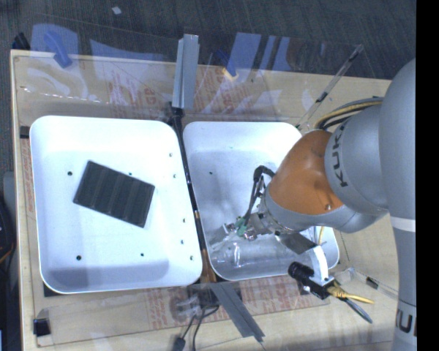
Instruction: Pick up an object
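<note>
Low, arm (329,181) over right bin (212,159) near edge; dark pad (114,193) mid left bin (51,134).

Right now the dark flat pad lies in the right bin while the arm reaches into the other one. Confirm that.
Wrong bin. The camera view shows the dark flat pad lying in the left bin, while the arm reaches into the other one, the right bin.

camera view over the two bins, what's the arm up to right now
The KUKA arm reaches in from the right and is bent low over the near end of the right bin, its gripper down by a clear, see-through object on the bin floor. Whether it has hold of that object cannot be told. In the left bin, a dark ribbed rectangular pad lies flat, untouched.
</note>
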Controlling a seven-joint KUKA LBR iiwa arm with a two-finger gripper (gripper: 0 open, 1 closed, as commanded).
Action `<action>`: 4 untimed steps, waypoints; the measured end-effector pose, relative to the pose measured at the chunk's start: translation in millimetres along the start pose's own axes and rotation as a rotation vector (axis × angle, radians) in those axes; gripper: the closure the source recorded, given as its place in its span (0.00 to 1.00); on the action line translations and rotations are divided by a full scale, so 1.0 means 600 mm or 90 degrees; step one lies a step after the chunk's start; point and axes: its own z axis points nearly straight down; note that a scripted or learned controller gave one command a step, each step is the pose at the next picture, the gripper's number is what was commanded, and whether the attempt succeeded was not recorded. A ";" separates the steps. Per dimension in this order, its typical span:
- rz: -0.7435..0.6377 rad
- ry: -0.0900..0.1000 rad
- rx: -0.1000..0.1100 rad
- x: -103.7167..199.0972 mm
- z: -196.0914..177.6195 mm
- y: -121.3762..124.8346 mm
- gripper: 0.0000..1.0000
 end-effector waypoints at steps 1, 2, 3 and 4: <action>0.146 -0.001 0.000 -0.016 -0.039 0.065 0.00; 0.220 -0.001 0.000 -0.083 -0.067 -0.021 0.00; 0.206 -0.001 -0.001 -0.103 -0.147 -0.012 0.00; 0.262 -0.001 0.000 -0.125 -0.128 0.027 0.00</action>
